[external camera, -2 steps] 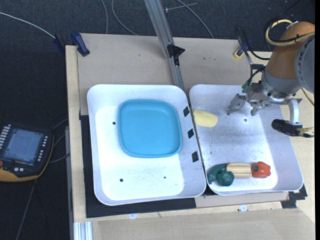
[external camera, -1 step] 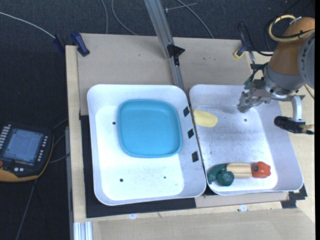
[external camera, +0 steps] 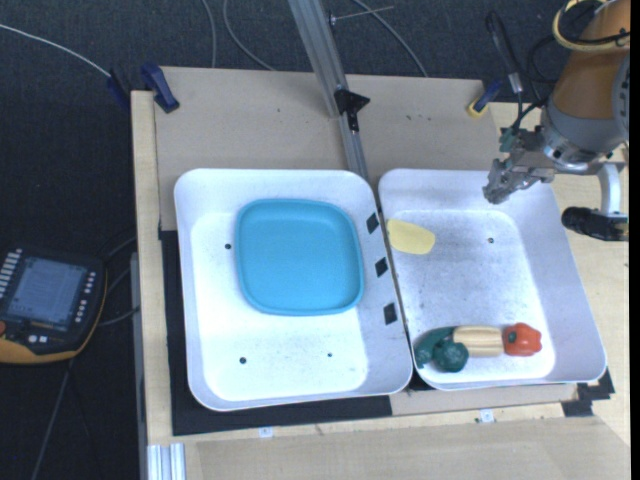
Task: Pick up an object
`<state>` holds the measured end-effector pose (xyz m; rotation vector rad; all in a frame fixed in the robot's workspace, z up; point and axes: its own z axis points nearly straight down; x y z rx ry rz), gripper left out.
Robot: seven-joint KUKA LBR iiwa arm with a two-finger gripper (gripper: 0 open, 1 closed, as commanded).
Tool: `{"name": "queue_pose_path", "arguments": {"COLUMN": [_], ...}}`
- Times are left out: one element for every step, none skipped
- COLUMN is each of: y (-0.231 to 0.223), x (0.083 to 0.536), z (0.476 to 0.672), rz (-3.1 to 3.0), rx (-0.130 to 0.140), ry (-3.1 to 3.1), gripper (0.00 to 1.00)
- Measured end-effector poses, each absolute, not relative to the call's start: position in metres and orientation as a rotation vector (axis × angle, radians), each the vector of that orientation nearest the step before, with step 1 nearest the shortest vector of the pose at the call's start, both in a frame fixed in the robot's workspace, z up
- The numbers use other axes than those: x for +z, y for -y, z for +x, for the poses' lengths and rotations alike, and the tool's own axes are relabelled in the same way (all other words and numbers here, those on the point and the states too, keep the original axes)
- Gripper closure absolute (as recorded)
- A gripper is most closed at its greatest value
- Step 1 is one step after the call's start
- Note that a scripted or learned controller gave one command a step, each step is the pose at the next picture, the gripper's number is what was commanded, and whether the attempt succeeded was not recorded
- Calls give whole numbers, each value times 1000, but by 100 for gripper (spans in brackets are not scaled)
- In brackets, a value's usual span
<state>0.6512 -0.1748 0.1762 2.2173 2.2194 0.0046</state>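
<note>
On my far left a handheld pendant [external camera: 45, 303] with a dark screen and orange casing lies on the dark carpet, beside the pale wooden bench [external camera: 260, 108]. Next comes the left bin [external camera: 200, 298], glossy white plastic with rounded corners and a speckled floor; a smooth turquoise plate [external camera: 298, 256], square with soft corners, lies flat in its upper middle. A ribbed grey metal bar [external camera: 325, 48] slants down from the top towards the seam between the bins, where small black tabs sit.

In the right bin [external camera: 560, 268], equally white and dusted with specks, I see a flat pale yellow piece [external camera: 411, 236], rounded like a chip, near the upper left corner. Along the near wall lie three toy foods in a row: a bumpy dark green lump [external camera: 441, 351], touching a smooth tan cylinder [external camera: 478, 340], which touches a shiny red piece [external camera: 521, 339] with a green top.

The gripper [external camera: 503, 186] hangs at the bin's far right corner, over the rim, well apart from every object. Its dark fingers look drawn close together, pinching nothing. Above it I see the grey wrist and the orange band [external camera: 592, 73].
</note>
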Motion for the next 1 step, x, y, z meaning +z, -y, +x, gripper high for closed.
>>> {"name": "queue_pose_path", "arguments": {"y": [175], "x": [203], "z": [652], "rz": [2219], "rx": [3], "ry": [-2220], "gripper": [100]}}
